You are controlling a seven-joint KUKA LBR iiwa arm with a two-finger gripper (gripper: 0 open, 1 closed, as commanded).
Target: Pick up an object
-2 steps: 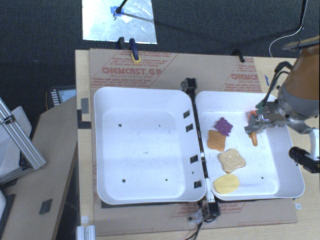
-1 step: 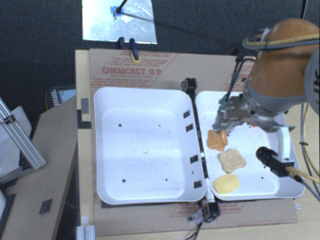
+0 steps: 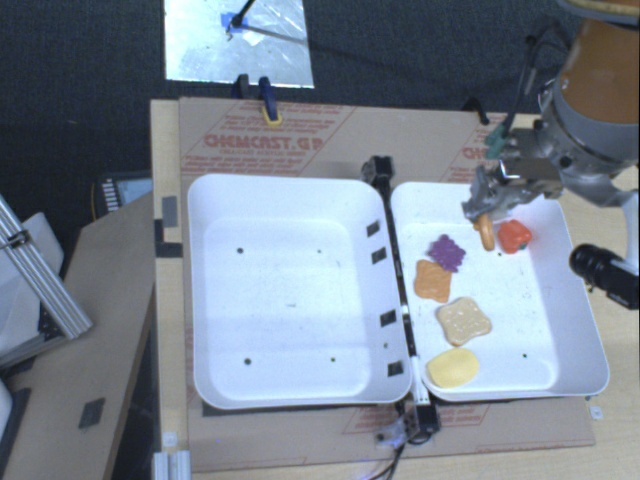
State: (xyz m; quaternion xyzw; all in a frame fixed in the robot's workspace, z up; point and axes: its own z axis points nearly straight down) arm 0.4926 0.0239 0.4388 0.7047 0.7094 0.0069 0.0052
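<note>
At the moment inspected, the gripper stood over the far part of the right-hand bin, directly above a small orange sausage-shaped piece. That piece lay just below the gripper, its long axis running roughly away from the camera, with its upper end hidden beneath the gripper body. A red piece sat just beside it on the arm's side, near enough to interfere with a descent. Whether the gripper was spread or closed could not be determined, nor whether it had contact with the orange piece. The purple piece, orange slab, toast-like piece and yellow piece lay nearer the camera.
</note>
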